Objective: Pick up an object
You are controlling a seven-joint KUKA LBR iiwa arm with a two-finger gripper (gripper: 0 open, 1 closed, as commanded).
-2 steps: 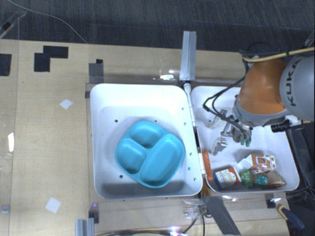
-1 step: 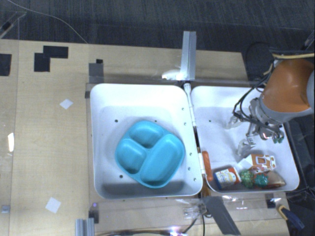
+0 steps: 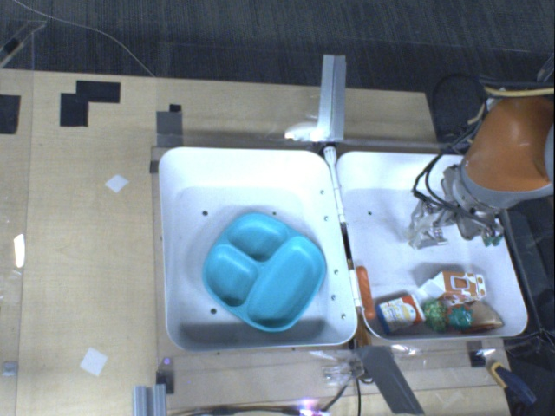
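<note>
My gripper (image 3: 430, 234) hangs over the middle of the right bin (image 3: 381, 189), open, with nothing between its fingers. It is above bare bin floor, behind the objects. Along the right bin's front wall lie an orange carrot-like piece (image 3: 362, 289), a small printed packet (image 3: 399, 312), an orange and white carton (image 3: 461, 284), two green items (image 3: 446, 316) and a brown item (image 3: 487, 320). The carton is the nearest of them, just in front and to the right of the gripper.
The left bin (image 3: 186, 189) holds a blue divided plate (image 3: 264, 269). A metal post (image 3: 333, 94) stands behind the wall between the bins. The arm's orange band (image 3: 519, 146) and cables overhang the right bin's back right corner.
</note>
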